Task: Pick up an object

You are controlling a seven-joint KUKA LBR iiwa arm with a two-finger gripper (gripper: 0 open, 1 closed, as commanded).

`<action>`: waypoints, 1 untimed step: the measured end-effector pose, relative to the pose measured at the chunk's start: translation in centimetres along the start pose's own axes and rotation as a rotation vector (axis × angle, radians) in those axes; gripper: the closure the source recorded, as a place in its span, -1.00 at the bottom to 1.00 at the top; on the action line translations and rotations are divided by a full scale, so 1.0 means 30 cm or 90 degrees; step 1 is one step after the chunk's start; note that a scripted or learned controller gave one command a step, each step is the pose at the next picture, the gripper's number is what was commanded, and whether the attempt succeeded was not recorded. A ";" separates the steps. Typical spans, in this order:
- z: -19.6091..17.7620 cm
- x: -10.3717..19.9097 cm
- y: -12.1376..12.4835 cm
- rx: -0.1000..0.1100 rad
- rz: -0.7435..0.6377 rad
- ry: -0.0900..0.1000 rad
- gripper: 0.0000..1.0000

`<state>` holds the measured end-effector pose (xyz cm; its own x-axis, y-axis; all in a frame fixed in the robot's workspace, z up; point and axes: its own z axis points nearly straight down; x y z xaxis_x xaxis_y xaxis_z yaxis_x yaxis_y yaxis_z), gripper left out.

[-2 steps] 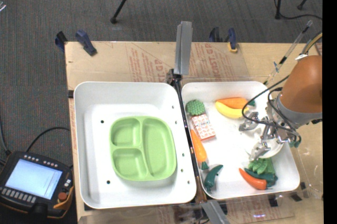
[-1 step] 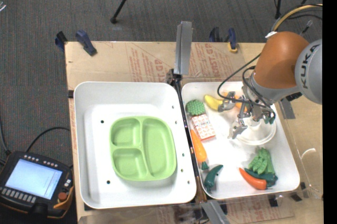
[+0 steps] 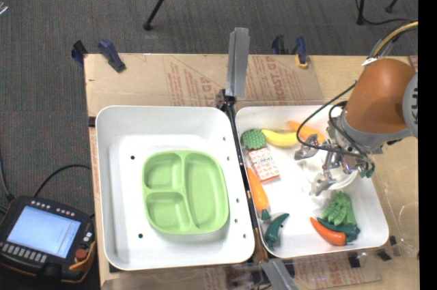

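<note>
Across the cardboard point(image 3: 205, 80) under both bins runs red printing, too small to read. Inside the right bin point(image 3: 372, 203) the gripper point(image 3: 326, 172) hangs low with its fingers spread, nothing between them. Around it lie a banana point(image 3: 280, 138), a small red-and-white box point(image 3: 263, 164) with illegible print, a carrot point(image 3: 257, 191), green beans point(image 3: 339, 207) and a red pepper point(image 3: 328, 231). Bare floor shows left of the gripper. A green tray point(image 3: 185, 192) sits in the left bin point(image 3: 113, 145).

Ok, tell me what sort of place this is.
Probably a robotics lab test bench: a cardboard-topped bench with two shallow white plastic bins, plastic toy food like a yellow banana, and a handheld grey control pendant with a screen on grey carpet.
</note>
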<state>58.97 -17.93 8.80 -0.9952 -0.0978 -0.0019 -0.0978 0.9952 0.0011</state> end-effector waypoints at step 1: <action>0.010 -0.178 0.057 -0.001 0.014 0.005 -1.00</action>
<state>64.13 -15.70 8.51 -0.9971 -0.0754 0.0058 -0.0754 0.9972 0.0032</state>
